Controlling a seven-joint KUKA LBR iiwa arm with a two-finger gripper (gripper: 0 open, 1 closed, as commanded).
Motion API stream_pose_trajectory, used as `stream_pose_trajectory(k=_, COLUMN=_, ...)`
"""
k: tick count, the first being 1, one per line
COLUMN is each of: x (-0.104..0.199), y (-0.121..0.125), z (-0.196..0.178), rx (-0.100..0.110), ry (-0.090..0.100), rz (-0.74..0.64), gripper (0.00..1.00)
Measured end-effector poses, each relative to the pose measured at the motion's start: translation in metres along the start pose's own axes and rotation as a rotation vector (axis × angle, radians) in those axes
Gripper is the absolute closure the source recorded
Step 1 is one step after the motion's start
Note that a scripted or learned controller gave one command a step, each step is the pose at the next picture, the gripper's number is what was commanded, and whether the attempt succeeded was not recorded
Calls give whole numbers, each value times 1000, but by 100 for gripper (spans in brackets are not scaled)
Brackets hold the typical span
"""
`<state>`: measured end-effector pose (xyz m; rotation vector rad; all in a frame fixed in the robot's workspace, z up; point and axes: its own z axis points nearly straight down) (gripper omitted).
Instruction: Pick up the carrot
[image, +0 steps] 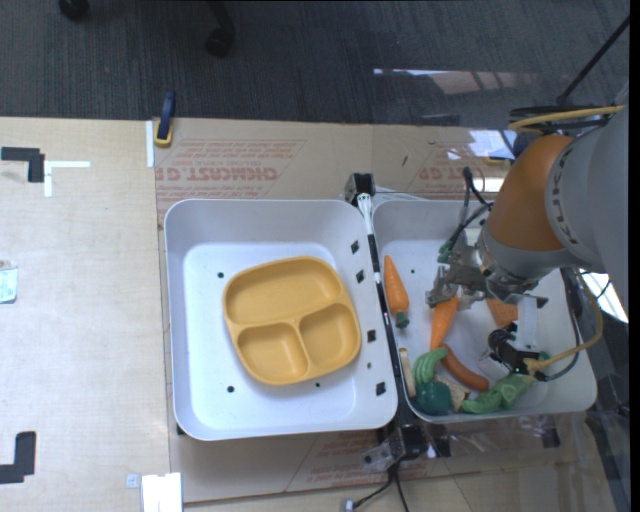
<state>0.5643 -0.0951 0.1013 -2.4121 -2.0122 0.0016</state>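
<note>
Long orange tapered plastic carrot (396, 286) with a green stub lies flat, lengthwise, just inside the right white bin's (560, 400) left wall.

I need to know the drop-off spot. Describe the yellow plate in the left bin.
The yellow plate is a rounded-square tray that looks like matte plastic, with a raised rim and three compartments: one long section across the top and two smaller ones below. It lies flat and slightly rotated on the floor of the left bin, near its middle. Nothing rests in it, and it stands clear of the bin walls.

A yellow divided plate (291, 320) sits in the left bin (190, 330) (three compartments).
</note>
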Motion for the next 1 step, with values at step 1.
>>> stream_pose_trajectory(k=1, x=25, y=-76, z=-89, rx=4, ry=-1, rz=412, gripper=100)
